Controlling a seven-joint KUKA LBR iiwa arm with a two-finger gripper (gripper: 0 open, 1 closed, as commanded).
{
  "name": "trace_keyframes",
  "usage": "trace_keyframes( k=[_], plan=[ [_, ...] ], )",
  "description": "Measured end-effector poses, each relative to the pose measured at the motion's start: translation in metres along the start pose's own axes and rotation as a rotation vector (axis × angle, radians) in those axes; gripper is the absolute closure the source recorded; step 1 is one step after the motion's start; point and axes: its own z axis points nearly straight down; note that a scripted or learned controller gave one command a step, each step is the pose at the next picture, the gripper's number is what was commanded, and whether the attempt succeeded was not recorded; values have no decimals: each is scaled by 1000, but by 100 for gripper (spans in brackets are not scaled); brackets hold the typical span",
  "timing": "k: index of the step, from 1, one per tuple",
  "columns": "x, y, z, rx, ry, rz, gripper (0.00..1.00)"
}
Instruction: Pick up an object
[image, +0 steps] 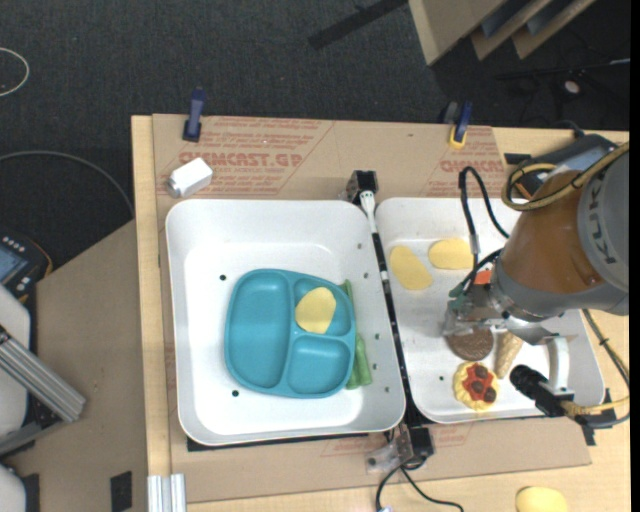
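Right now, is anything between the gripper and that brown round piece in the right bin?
Nothing visible. The gripper sits directly over the brown round piece in the right bin. The pizza toy lies just below it and a cone-shaped piece to its right, both off to the side.

Robot lab: clamped board (300, 150), white bins (190, 300), loose cables (480, 205).
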Motion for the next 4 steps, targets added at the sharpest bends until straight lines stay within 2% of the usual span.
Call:
trace_keyframes(
  k=[1, 2, 3, 4],
  plan=[
    [55, -27, -116, 5, 9, -10, 100],
    [77, -26, -281, -6, 8, -9, 100],
    [176, -27, -369, 2, 12, -17, 100],
    [130, 6, -441, 3, 6, 0, 100]
  ],
)
